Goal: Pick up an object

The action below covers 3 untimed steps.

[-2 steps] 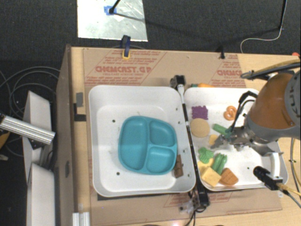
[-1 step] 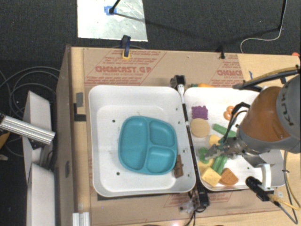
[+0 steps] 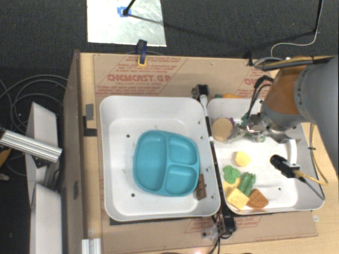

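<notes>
Reaching into the right bin [image 3: 304,142], the hand [image 3: 253,127] is hovering beside a tan cup-like object [image 3: 222,128]; its opening is impossible to tell. A small yellow piece [image 3: 242,159] is lying just below, probably light, smooth and rounded, best pinched across its middle.

Robotics lab bench: cardboard-lined table [image 3: 159,73], two white bins [image 3: 114,142], loose cables [image 3: 32,89] on dark carpet [image 3: 42,30], aluminium extrusion [image 3: 32,146].

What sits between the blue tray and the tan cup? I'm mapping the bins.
In the camera view, the two bins' adjoining walls lie between the blue tray and the tan cup.
</notes>
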### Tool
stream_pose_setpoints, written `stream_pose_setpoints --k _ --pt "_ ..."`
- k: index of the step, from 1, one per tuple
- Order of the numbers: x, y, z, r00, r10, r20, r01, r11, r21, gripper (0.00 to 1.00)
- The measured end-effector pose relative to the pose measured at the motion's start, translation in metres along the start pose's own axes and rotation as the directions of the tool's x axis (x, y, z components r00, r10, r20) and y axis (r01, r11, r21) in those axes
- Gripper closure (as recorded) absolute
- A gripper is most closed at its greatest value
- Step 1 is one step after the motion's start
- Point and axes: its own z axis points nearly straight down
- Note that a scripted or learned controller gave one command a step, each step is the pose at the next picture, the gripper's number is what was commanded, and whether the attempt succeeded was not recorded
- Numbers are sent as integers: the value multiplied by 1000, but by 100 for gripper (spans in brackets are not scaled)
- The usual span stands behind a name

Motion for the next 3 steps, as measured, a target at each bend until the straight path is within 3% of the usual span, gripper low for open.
stream_pose_setpoints --k 1,2,3 --pt "16 -56 1 1000 7 -4 -7 1000 15 0" --pt "8 -117 1 1000 9 -3 -9 1000 15 0" --pt "-28 -55 0 1000 3 1 -3 1000 4 0"
